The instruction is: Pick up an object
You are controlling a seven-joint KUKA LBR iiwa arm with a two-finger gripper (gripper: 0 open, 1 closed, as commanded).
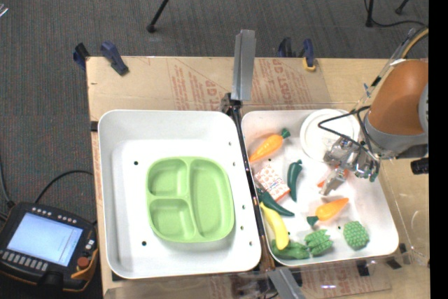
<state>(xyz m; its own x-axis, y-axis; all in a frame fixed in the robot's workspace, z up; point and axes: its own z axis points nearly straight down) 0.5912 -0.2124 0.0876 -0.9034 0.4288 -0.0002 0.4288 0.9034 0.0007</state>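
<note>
Now the pincer [336, 178] is hovering over the small carrot [332, 208], grip impossible to tell; light, rigid, slippery plastic, best pinched mid-body

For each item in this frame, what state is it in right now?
tool: low in the right bin, nothing visibly held
green divided plate: flat in the left bin
white plate: at the right bin's back, arm partly over it
carrot: lying loose
second carrot: lying just below the tool
banana: lying near the front
</note>
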